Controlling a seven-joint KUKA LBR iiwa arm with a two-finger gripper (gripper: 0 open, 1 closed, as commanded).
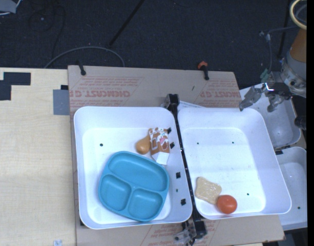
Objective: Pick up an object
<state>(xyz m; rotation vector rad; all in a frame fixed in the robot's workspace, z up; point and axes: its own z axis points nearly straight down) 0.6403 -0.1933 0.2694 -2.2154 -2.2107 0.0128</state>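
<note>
The gripper (263, 97) hangs at the upper right of the frame, beyond the right bin (264, 132), its fingers spread and holding nothing. Likeliest targets lie at that bin's lower edge: a small red tomato (227, 204), probably light, smooth and apt to roll, best pinched across its middle, touching a pale toast slice (207, 189), flat and awkward. The cardboard (146, 86) beneath shows reversed print, not reliably readable.

Two white bins (90, 137) (269, 158); one blue divided tray (133, 186); one tomato (227, 204); one bread slice (207, 189); one small carton (159, 142)
</note>
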